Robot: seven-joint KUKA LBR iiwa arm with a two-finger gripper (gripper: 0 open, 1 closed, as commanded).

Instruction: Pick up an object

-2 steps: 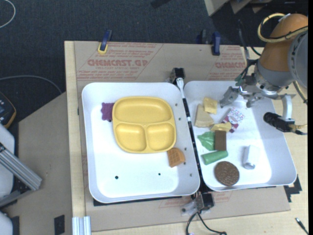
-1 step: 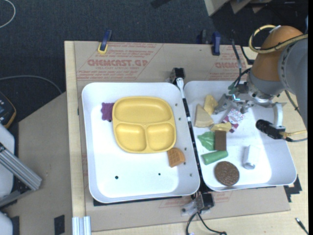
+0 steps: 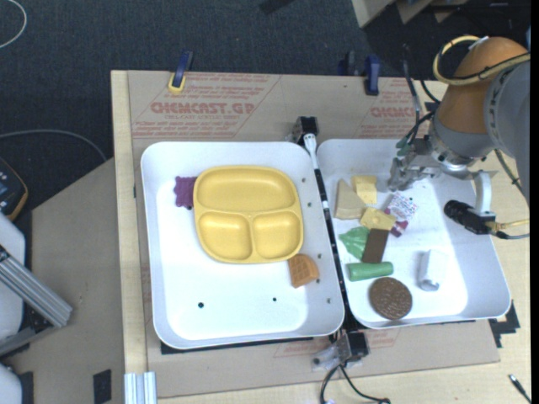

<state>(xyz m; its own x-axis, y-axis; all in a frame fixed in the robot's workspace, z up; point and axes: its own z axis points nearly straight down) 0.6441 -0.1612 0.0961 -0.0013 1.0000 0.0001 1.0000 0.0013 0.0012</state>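
Observation:
My gripper (image 3: 404, 178) hangs low over the back of the right bin (image 3: 480, 263), reaching in from the right. Just below it lies a small white and pink packet (image 3: 403, 206). To its left are a pale yellow block (image 3: 365, 188) and a tan wedge (image 3: 346, 201). Further forward sit a yellow piece (image 3: 376, 220), a brown bar (image 3: 376, 246), a green leaf shape (image 3: 354, 241), a green cylinder (image 3: 370, 269), a round brown cookie (image 3: 391, 298) and a grey metal piece (image 3: 426, 271). I see nothing held in the gripper.
The left bin (image 3: 168, 293) holds a yellow compartment plate (image 3: 248, 212), a purple piece (image 3: 184, 191) at the plate's left edge and an orange-brown chunk (image 3: 303, 269) near the divider. Clamps sit on the board's back edge.

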